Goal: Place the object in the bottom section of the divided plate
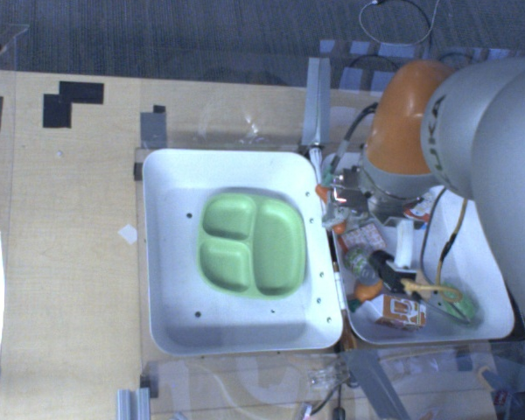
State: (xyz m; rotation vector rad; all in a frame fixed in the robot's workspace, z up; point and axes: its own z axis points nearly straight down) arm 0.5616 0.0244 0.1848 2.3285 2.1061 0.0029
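We look down from one fixed camera above the desk [61,234], tilted at a slant. Both white bins fall within our frame: the left bin [171,234] sits central, the right bin [494,309] near the edge, at moderate range.

Green divided plate [254,243], three sections, lying flat in the left white bin [171,322]

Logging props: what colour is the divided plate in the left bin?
Light green divided plate, clearest in the camera view.
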